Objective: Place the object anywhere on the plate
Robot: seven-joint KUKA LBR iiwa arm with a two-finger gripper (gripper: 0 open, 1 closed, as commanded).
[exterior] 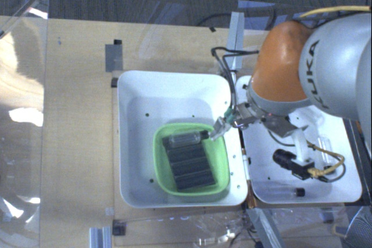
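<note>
Toward the front of the tabletop (70, 125), we are seeing two white bins sitting side by side. A green plate (218, 154) is lying in the left bin (133, 125), near its front right corner, and a dark ridged object (189, 162) is lying on that plate. Our gripper (216, 130) is reaching in over the plate's rear right rim, close to the object's rear end. We cannot tell how the gripper is set or whether it is gripping anything. The grey-and-orange arm (290, 67) is hanging over the right bin (343, 183).
</note>
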